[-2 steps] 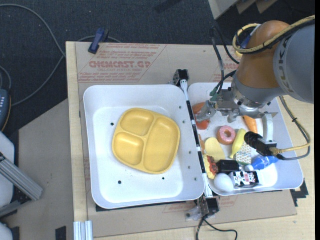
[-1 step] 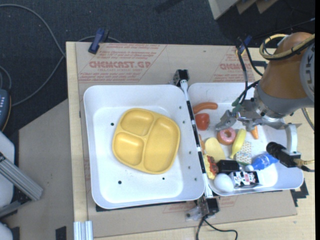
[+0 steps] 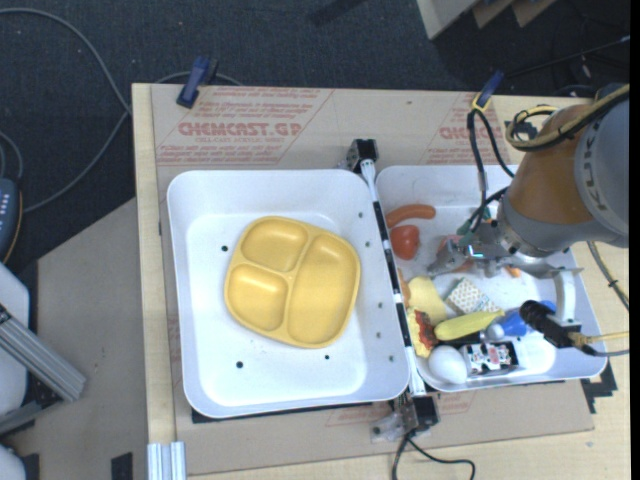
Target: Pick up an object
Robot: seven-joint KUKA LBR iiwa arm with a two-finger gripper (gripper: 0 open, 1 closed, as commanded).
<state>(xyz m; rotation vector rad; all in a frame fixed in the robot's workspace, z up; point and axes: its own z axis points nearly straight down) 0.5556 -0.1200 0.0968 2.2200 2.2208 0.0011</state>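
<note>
- Reaching in from the right, the grey arm with an orange band (image 3: 560, 183) has its gripper (image 3: 470, 253) low over the right-hand shallow white bin (image 3: 440, 180), which is where the loose small things lie; that fits a pick attempt there
- whether the claw is open or closed cannot be told, as the wrist hides its tip; nothing is seen held in it
- nearest candidates: a round red tomato-like piece (image 3: 404, 239) just to the gripper's left, and a small white square with a dotted surface (image 3: 466, 294) just below it; neither is plainly touched
- an orange-red sausage-shaped piece (image 3: 412, 212) lies near the bin's upper left, beside the red piece
- crowded toward the bin's lower edge: a long yellow banana-like piece (image 3: 470, 324), a pale yellow lump (image 3: 424, 293), a small blue piece (image 3: 514, 323) and a white egg-shaped piece (image 3: 447, 365); they touch or overlap, so a clean pinch there looks harder
- the left-hand shallow white bin (image 3: 200, 268) holds a yellow three-compartment plastic plate (image 3: 293, 281), lying flat and well apart from the gripper; probably too broad to pinch except by its rim
- judged stage: positioning above a target, lift not yet made
</note>
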